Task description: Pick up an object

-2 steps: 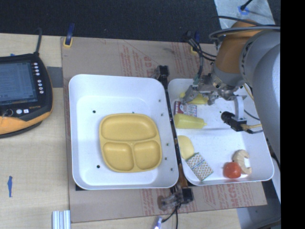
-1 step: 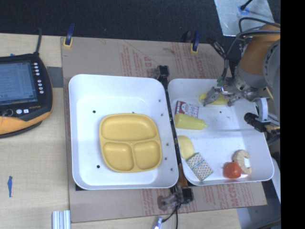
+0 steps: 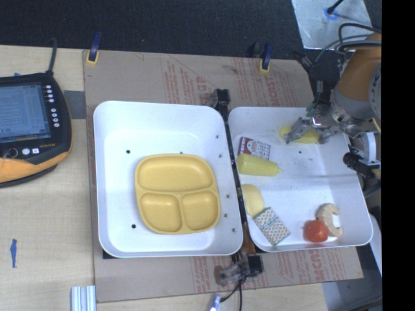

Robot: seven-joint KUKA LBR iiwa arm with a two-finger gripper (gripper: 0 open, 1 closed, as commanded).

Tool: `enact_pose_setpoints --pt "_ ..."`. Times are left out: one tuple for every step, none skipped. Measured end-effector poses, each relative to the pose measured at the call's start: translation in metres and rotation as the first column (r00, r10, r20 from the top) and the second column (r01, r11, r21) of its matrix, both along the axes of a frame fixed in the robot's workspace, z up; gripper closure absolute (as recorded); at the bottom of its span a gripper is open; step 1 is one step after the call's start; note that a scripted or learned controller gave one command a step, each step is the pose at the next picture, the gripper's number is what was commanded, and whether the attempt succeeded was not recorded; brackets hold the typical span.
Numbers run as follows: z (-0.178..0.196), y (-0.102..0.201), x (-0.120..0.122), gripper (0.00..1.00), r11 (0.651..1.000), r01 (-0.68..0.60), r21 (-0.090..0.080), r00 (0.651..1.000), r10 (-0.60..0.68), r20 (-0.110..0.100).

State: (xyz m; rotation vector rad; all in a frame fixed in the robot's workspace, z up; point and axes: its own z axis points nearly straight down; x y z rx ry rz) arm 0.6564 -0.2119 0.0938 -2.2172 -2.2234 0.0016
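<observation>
Cardboard-covered bench (image 3: pixel 162 70), two white bins. Right bin (image 3: pixel 305 173), far corner: gripper (image 3: pixel 310 129) low, fingers spread astride yellow object (image 3: pixel 305 135). Not closed, nothing lifted. Grasp and lift apparently still to come. Elsewhere: yellow tray (image 3: pixel 177 193) in left bin (image 3: pixel 117 141), tomato (image 3: pixel 316 231).

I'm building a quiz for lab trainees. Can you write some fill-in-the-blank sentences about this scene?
1. The yellow tray lies in the ____ bin.
2. The tray has ____ compartments.
3. The tomato lies in the ____ bin.
4. The gripper is above a ____ object.

Missing words: left; three; right; yellow
</observation>
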Motion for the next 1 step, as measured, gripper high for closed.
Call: enact_pose_setpoints --pt "0.1055 -0.0004 0.0006 0.0 1.0 0.0 0.0 1.0 0.0 0.003"
